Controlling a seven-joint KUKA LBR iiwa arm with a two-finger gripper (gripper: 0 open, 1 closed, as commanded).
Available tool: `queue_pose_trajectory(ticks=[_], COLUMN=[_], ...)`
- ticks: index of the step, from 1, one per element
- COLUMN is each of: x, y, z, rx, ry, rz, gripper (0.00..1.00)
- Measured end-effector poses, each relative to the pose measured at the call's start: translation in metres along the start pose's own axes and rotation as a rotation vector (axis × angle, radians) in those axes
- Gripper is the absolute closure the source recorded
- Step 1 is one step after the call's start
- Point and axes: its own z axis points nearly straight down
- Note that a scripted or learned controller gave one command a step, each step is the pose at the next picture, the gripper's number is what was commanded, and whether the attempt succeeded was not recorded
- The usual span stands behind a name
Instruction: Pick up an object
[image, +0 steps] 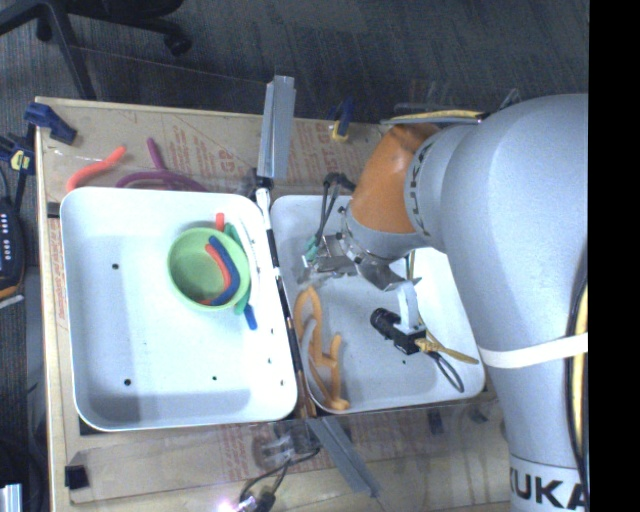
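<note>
My gripper (323, 257) hangs low over the back left part of the right bin (455, 300), under the orange band of the wrist. Just in front of it, along the bin's left wall, lies a tan-orange looped object (320, 352), apart from the gripper. The left bin (120, 340) holds a green bowl (205, 272) with a red curved piece (216, 254) and a blue curved piece (237, 268) in it. A small blue piece (249, 318) pokes out by the bowl's front rim. The arm's bulk hides the right bin's right side.
A grey bar (276, 125) rises from the back between the bins. A purple hose (155, 180) and an orange tool (96, 168) lie on the bench behind the left bin. Blue clamps (45, 118) sit at the bench's back left corner.
</note>
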Motion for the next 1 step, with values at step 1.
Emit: queue_pose_trajectory(ticks=[1], x=[0.0558], y=[0.0096], z=[-0.0874], rx=[0.006], ry=[0.009], rz=[0.244], gripper=[1.0])
